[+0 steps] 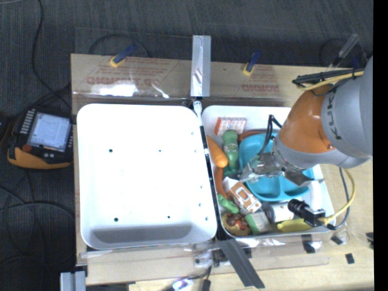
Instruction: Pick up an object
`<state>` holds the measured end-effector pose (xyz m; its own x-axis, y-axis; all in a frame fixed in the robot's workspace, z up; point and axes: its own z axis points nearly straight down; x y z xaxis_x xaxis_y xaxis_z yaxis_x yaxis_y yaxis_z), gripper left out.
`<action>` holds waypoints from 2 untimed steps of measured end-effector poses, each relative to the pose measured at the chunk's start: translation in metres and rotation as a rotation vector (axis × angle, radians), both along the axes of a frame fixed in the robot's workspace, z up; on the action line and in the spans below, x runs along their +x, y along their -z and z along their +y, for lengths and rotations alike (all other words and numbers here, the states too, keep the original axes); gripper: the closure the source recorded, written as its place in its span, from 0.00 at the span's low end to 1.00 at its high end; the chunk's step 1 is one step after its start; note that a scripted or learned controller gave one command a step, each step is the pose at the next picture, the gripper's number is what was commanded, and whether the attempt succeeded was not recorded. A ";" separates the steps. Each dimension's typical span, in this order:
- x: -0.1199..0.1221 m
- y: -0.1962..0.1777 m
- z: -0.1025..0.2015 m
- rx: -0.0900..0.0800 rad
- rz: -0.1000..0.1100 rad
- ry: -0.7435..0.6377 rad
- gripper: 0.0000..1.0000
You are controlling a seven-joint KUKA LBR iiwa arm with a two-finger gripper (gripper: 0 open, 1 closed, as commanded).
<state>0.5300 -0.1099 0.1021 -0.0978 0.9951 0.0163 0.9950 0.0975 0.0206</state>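
The arm's grey body and orange band (306,129) cover much of the right bin (267,111), and the pincer (259,167) sits low among the clutter near the bin's middle. From this angle it is a tangle of metal against blue plastic, so I cannot tell how far open it is, or whether it has hold of anything. The things to be picked lie crowded in this bin, many half buried. A blue bowl (273,187) lies directly under the pincer, partly hidden by the wrist, and a second blue piece (251,145) shows just above it. Along the bin's left wall an orange carrot-like thing (217,152) lies beside a green bottle (230,143), with a red-and-white packet (231,125) at the far end. Nearer the front, a white-and-orange box (244,197) lies tilted on small green pieces (227,205) too jumbled to name, and a yellow banana (292,225) lies along the front wall, its end hidden. The left bin (145,162) touches the right one and shows its white floor with a few dark specks. Off the worktop (359,223), on the dark carpet at the left, lies a handheld device (42,137) with a lit screen — its text is too small to read.
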 end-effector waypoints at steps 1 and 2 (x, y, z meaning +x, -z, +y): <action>0.000 -0.007 0.004 0.006 0.004 -0.005 1.00; 0.049 -0.081 0.126 -0.019 0.022 0.015 1.00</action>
<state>0.5790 0.0156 0.1829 -0.0829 0.9966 -0.0005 0.9966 0.0829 -0.0028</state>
